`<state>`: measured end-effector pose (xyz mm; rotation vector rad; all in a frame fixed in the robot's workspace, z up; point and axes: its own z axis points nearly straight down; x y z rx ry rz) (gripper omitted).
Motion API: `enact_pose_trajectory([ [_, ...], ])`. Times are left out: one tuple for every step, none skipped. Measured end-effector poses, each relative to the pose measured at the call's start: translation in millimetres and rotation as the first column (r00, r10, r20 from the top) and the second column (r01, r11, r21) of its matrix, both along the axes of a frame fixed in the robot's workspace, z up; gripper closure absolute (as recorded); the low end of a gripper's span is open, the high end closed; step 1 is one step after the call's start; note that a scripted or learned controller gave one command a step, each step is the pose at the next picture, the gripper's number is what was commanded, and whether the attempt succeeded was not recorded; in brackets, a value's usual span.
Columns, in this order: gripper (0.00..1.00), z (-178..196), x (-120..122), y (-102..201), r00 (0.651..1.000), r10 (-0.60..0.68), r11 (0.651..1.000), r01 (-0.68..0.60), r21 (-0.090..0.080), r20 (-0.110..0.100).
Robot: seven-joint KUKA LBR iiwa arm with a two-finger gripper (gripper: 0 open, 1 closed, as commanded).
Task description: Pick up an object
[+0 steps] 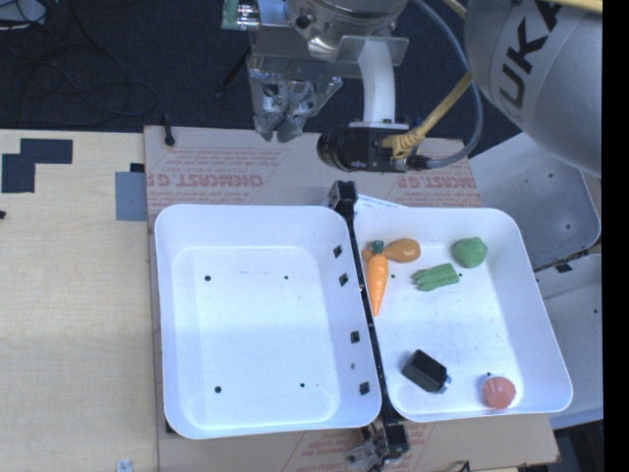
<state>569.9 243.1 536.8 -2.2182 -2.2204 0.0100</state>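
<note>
Above the far edge of the bench, the gripper (285,126) hangs high and well clear of both bins, over the brown board behind them. Its fingers (267,124) point down and look drawn narrow, close together, with nothing between them.

Every candidate lies in the right bin (536,293). A carrot (375,278) rests just beside the divider, leafy end toward the far wall, and an orange oval piece (402,251) touches its top. Near these sit a green pod-like piece (435,277) and a rounder green piece (470,252), close to each other but apart. Toward the near wall lie a black block (426,371) and a small reddish round piece (498,391) — both well apart from the rest. The left bin (172,264) sits alongside.

By their look these are toy foods: probably light, stiff, smooth-skinned, so a rounded one could squirt out of a pinch. The black block seems the safest choice — flat sides, free space all round. I would close across its shorter width. The carrot would need gripping across its thick upper body, yet the divider crowds one side and could block a finger.
</note>
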Motion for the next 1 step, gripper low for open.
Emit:
enact_pose_trajectory([
  [1.00, 0.1, -18.6, 0.1, 1.000, 0.001, 1.000, -0.001, 0.000, 0.000],
])
